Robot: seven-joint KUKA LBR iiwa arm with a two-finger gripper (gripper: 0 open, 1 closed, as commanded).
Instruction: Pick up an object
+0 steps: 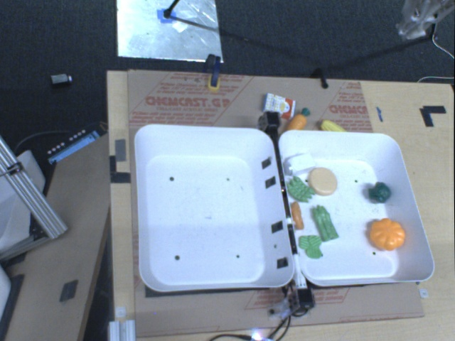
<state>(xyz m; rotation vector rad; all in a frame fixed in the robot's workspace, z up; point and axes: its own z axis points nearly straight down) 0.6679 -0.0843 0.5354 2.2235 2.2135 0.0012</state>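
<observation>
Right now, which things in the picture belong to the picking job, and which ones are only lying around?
Belong to the job:
right bin, holding the orange pumpkin, dark green piece, tan disc, green stalk
end effector, top right

Only lying around:
carrot and yellow piece, behind the bins
foil sheet

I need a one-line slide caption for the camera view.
Right bin holds an orange pumpkin, green toys and a tan disc.

White bins, orange pumpkin, dark green piece, tan disc
</observation>
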